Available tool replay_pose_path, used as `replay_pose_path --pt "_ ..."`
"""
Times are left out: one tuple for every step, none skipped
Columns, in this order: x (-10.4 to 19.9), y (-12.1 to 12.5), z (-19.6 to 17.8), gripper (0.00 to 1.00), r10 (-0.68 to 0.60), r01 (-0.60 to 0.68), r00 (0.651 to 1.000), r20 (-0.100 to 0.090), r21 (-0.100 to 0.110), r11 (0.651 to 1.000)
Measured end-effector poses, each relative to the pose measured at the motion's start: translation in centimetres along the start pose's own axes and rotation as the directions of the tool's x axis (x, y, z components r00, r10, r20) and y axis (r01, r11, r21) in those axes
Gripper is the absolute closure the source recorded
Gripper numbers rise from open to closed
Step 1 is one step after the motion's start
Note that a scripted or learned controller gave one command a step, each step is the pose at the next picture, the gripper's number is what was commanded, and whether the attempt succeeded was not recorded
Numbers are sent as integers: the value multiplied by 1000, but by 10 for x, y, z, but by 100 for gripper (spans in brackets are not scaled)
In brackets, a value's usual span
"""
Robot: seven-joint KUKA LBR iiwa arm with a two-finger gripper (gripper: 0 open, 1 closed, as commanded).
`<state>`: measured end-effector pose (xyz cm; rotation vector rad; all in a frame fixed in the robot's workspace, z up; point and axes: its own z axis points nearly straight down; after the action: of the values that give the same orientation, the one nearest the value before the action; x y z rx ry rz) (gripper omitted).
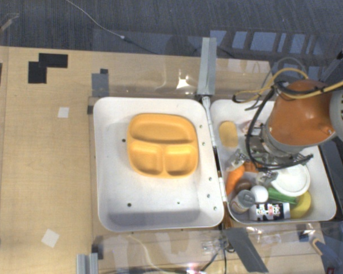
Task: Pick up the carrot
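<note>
Carrot [234, 178], orange and stubby, lies by the left wall of the right bin [330, 205], partly under the arm [297, 119]. Whether the gripper [262, 173] is apart or together I cannot tell; wrist and cables hide it. The left bin [111, 210] holds a yellow tray [162, 144].

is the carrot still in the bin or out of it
In. The carrot lies in the right bin among other items, partly hidden under the arm.
</note>
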<state>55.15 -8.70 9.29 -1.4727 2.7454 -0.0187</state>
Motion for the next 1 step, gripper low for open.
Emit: replay_pose_path --pt "-3 -7 1 0 -120 120 993 1 -5 993"
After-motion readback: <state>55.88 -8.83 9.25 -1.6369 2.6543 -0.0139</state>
